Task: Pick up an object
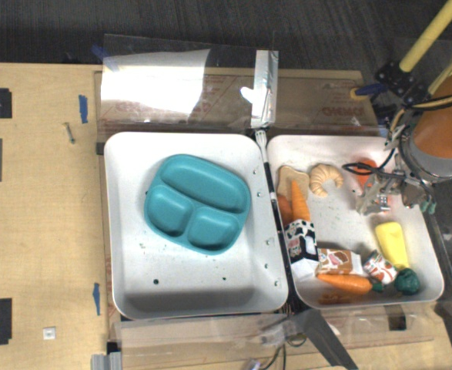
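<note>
Several toys crowd the right bin [433,241], gripper [376,199] hovering above.
Finger spread unclear; yellow block [392,243] looks light, rigid — pinch its long sides.

We see our arm [433,141] reaching in from the right edge, its orange band high at the right bin's [433,284] far right corner, the gripper [376,199] pointing down over that bin's far right part.
</note>
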Controlling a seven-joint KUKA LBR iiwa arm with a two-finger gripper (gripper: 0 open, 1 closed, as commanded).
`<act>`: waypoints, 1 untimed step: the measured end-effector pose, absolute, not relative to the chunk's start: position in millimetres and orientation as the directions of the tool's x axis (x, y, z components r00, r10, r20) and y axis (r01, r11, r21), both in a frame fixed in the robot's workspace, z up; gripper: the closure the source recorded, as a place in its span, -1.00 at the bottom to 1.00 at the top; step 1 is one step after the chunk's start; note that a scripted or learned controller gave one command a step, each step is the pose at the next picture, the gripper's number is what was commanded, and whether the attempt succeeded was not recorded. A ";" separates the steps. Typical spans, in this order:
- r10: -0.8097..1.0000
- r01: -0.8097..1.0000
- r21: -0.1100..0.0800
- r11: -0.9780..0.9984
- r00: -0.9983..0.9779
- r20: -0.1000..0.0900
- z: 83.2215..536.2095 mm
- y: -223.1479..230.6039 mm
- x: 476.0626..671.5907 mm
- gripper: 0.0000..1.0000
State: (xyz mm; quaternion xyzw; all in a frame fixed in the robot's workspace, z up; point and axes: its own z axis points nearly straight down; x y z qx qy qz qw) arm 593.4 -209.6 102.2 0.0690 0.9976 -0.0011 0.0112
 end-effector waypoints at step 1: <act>0.138 0.138 0.000 0.990 -0.990 -0.021 101.2 -209.5 592.9 -1.00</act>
